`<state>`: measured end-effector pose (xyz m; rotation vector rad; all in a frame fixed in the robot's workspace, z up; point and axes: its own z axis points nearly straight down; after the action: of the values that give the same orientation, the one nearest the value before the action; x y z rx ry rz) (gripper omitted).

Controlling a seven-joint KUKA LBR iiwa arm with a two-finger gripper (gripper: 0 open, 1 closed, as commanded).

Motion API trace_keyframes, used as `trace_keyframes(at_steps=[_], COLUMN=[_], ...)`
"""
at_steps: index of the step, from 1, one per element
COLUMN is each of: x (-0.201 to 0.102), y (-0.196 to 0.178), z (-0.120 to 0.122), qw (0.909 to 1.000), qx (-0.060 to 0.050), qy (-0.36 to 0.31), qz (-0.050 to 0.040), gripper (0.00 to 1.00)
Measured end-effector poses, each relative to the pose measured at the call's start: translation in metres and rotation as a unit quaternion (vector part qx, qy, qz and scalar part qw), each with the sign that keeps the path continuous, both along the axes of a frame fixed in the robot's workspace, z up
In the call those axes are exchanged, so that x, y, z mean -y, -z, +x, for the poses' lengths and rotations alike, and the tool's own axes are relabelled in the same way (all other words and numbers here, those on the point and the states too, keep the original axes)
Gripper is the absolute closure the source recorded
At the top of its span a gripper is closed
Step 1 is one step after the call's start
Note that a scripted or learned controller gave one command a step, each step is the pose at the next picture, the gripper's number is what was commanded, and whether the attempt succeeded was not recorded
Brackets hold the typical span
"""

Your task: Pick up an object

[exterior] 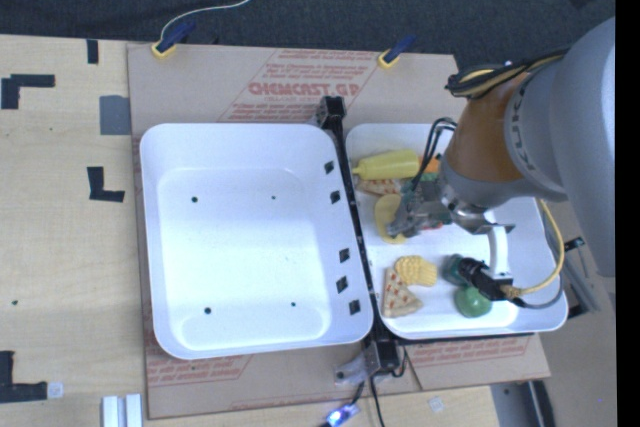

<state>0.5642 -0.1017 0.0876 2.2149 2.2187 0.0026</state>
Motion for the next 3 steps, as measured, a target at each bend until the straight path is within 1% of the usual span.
trace_keyframes(at_steps=[1,2,3], x=[-0.004,-0.005,-0.004], y=[0.0,-0.01,-0.012], z=[0.054,0.053,0.063], qw=[1.0,1.0,1.0], qx=[0.0,0.001,-0.003], qy=[-0.001,0.0,0.0], qz=[0.0007,0.0008,0.0019], gripper=[1.0,1.0,1.0])
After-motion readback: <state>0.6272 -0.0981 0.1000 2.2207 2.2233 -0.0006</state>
